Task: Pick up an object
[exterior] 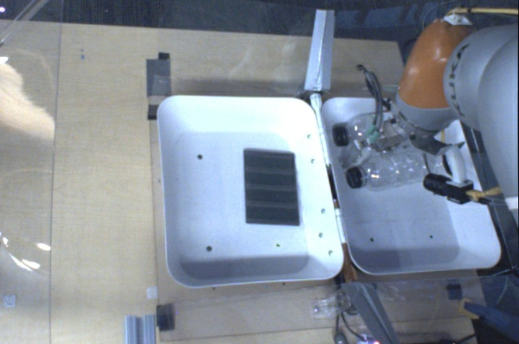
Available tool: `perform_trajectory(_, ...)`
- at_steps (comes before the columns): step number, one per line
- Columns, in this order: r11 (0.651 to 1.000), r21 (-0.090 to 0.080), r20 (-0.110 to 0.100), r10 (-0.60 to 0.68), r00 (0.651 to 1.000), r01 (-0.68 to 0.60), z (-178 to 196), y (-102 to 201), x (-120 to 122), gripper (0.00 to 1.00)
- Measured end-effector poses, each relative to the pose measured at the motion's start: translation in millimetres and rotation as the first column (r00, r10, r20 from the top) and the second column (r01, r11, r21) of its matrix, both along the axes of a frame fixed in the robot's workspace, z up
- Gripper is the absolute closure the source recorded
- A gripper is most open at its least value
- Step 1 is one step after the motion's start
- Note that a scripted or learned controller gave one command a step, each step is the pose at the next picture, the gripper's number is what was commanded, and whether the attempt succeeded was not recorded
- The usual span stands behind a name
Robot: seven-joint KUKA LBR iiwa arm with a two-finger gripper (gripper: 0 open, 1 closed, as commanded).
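Camera view: I see two white bins side by side on the bench. The left bin (186, 196) carries a dark ribbed rectangular pad (272, 186) near its centre, long axis running toward and away from the camera. The right bin (422, 249) holds two clear plastic bottles with dark caps: the upper bottle (361, 131) and the lower bottle (389, 170). Both lie on their sides, long axes running roughly left to right, caps pointing toward the left bin.

The arm (470, 83) enters from the right and hangs over the upper part of the right bin. The gripper (397, 135) sits directly above the bottles, seemingly nearest the upper one. I cannot tell how wide the hand stands (wrist and cabling cover it), nor whether it touches either bottle.

Judgement: the bottles lie just below and slightly left of the hand. A grasp across a bottle's short axis should suit; the smooth round body may roll or slip.
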State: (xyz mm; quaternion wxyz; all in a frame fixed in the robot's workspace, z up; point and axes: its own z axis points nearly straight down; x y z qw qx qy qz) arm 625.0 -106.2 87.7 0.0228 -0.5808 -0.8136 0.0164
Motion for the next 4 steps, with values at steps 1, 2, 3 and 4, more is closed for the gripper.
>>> perform_trajectory(1, 1.000, -0.002, 0.065, 0.014, 0.998, -0.013, 1, 14, -24, 0.00)
perform_trajectory(2, 0.983, 0.002, 0.064, -0.183, 0.981, 0.184, 99, 53, -40, 0.00)
perform_trajectory(3, 0.993, 0.001, 0.060, -0.115, 0.992, 0.115, 7, 8, -56, 0.00)
perform_trajectory(4, 0.993, 0.000, 0.068, -0.120, 0.990, 0.120, 2, 13, -59, 0.00)
